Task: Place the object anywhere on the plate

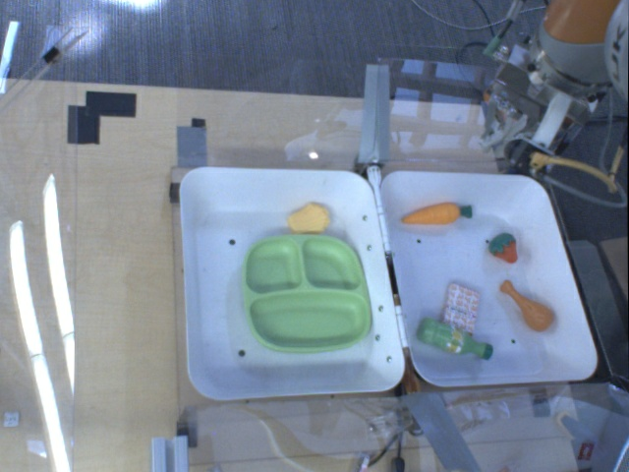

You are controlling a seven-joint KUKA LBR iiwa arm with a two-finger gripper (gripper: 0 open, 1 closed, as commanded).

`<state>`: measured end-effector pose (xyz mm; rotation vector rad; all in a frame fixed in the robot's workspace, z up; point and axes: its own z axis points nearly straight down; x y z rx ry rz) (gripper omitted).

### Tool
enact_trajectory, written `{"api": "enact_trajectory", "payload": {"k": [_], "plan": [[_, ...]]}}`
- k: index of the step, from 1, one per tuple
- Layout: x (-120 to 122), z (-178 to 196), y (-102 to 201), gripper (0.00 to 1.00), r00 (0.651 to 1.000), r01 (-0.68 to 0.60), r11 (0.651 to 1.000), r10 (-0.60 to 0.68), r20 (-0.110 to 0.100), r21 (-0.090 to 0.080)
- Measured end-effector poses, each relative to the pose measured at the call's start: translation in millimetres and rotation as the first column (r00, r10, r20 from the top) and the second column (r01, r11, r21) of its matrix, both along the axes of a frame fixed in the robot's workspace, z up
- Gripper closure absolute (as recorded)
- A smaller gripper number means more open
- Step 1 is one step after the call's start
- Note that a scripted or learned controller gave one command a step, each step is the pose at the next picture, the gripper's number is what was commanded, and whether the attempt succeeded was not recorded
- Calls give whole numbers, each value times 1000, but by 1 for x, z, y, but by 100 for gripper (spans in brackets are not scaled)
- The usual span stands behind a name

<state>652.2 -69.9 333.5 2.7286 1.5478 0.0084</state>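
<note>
A green divided plate (307, 293) lies in the left bin (201, 264). Just behind the plate's far edge, on the bin floor, sits a small yellow object (310, 218). The right bin (560, 264) contains a carrot (432, 214), a strawberry (504, 248), a brown drumstick (528, 306), a pink packet (461, 305) and a green bottle (452, 339). My gripper (513, 126) hangs beyond the far right corner of the right bin, above the bench and away from every object. I see nothing held in it.
A metal post (376, 116) stands behind the seam between the two bins. Cables (462, 8) trail near the arm at the top right. Black tape marks (98, 114) lie on the bench at the far left.
</note>
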Motion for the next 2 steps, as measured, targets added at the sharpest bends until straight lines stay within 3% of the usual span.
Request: {"api": "enact_trajectory", "payload": {"k": [1, 2], "plan": [[-7, -145, 21, 100, 961, 275, 961, -275, -8, 1], [-31, -148, 71, 100, 933, 359, 933, -359, -6, 4]]}}
